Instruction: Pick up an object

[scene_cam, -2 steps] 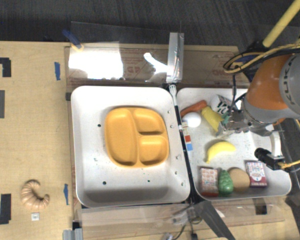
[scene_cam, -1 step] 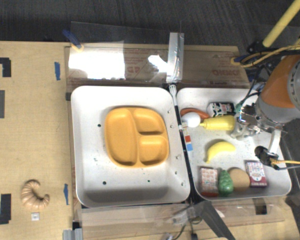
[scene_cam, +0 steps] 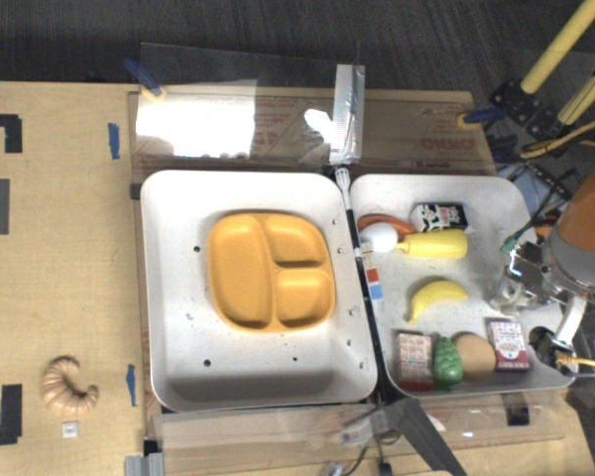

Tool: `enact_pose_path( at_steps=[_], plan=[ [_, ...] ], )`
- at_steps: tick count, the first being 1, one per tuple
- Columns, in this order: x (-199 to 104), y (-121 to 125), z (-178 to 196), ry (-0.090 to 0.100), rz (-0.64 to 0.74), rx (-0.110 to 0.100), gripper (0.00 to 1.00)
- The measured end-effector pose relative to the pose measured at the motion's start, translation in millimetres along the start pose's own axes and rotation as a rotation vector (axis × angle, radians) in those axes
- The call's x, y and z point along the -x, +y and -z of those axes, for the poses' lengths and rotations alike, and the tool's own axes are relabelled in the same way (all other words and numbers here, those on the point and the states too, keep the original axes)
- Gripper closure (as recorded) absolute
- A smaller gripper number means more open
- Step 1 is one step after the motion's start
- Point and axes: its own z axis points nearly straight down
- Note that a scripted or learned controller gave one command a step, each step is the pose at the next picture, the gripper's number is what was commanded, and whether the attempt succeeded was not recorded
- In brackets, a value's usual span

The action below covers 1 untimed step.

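Camera view puts the grey metal two-finger gripper (scene_cam: 521, 271) over the right white bin's (scene_cam: 496, 191) edge, near the yellow plastic banana (scene_cam: 436, 297), presumably lining up; its grasp I cannot tell.

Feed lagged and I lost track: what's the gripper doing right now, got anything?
Gripper: at the right edge of the right bin, nothing visibly held; open or shut cannot be told from this view.
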Motion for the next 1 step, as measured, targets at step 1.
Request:
enact_pose_path(
  at_steps=[1],
  plan=[
    [-118.4,-3.4,0.8,0.006,-0.177,0.005,1.0]
  ],
)
